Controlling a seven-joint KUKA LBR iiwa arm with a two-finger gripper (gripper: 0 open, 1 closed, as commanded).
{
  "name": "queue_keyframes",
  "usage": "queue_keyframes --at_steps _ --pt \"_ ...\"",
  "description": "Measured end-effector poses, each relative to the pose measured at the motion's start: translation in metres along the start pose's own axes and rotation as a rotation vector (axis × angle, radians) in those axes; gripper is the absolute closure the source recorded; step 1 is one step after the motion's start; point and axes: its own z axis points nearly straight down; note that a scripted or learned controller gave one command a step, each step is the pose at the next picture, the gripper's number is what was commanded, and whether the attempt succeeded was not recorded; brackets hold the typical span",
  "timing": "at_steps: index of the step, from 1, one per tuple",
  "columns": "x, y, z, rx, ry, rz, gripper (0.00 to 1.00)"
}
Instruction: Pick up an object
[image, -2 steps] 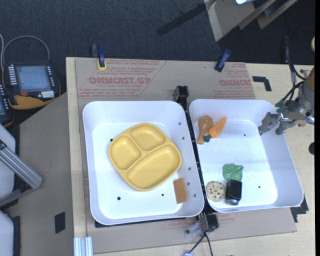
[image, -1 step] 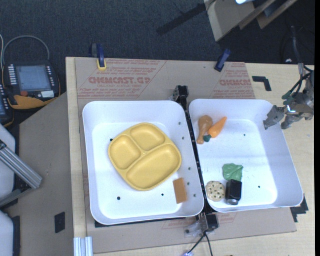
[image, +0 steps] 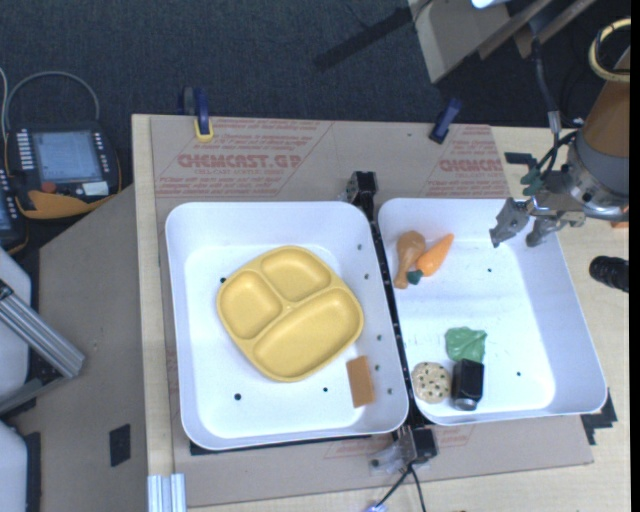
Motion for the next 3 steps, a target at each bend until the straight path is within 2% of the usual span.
queue_keyframes --at_steps 1,2,3 --pt "0.050 0.019 0.003 0.000 0.000 -0.001 1.00" --pt "0.107 0.027 0.022 0.007 0.003 -0.002 1.00" --pt "0.155 0.032 0.020 0.002 0.001 -0.001 1.00"
